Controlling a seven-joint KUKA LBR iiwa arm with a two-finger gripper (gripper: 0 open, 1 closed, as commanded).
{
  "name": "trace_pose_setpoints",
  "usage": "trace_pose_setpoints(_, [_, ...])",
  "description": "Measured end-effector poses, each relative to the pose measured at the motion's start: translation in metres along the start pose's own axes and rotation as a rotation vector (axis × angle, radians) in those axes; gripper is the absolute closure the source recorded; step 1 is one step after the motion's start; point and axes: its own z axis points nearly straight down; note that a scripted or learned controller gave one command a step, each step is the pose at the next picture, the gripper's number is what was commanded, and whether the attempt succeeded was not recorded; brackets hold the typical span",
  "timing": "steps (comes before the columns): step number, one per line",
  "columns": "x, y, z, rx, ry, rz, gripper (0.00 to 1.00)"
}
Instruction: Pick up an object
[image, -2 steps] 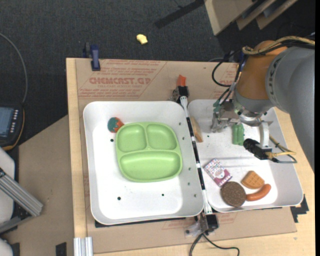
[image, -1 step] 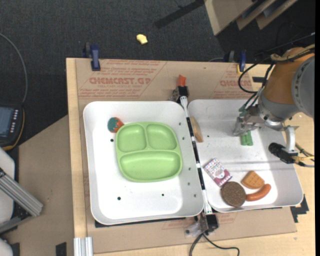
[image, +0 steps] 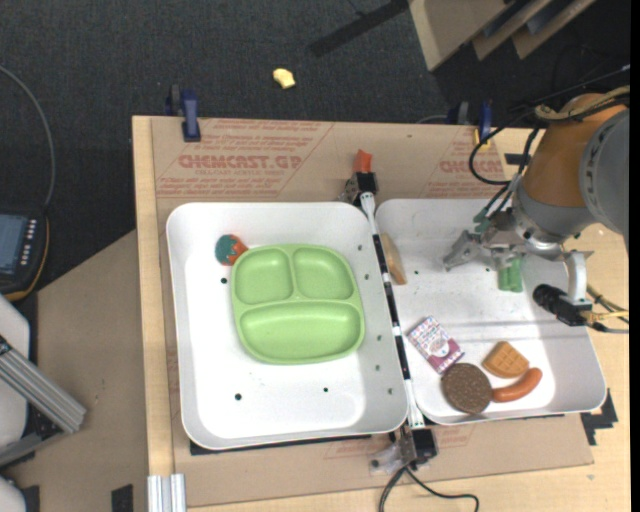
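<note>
A grey robot arm with an orange band (image: 560, 160) reaches in from the right over two shallow white plastic bins set side by side on a pale wooden surface (image: 150, 300).

The metal two-finger pincer (image: 490, 250) hangs above the far part of the right bin (image: 590, 370). Whether it is apart or together cannot be told. A small green upright block (image: 511, 276) shows just beside the pincer, towards the bin's right edge; whether the two touch is unclear.

At the near edge of the right bin lie four loose toy pieces close together. A flat pink and white printed packet (image: 433, 341) sits nearest the left edge. Just beside it, closer to the near edge, is a round dark brown disc like a biscuit (image: 466, 388). To its right are an orange waffle-shaped wedge (image: 504, 359) and a smooth red-orange sausage shape (image: 517, 386), the sausage touching or nearly touching the disc. A thin tan wooden stick (image: 393, 265) lies along the right bin's left edge.

The left bin (image: 200, 400) holds a light green plastic tray with three rounded compartments (image: 297, 302), two small ones at the far side and one wide one nearer. At the tray's far left corner rests a small rounded red and teal toy (image: 230, 248).

Blue clamps (image: 187, 112) grip the far edge of the surface.
</note>
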Motion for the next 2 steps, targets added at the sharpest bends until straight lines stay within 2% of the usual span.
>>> trace_pose_setpoints(1, [-0.049,0.023,-0.086,-0.009,-0.005,0.002,0.0])
trace_pose_setpoints(2, [-0.051,0.01,-0.027,0.007,0.003,0.0,0.0])
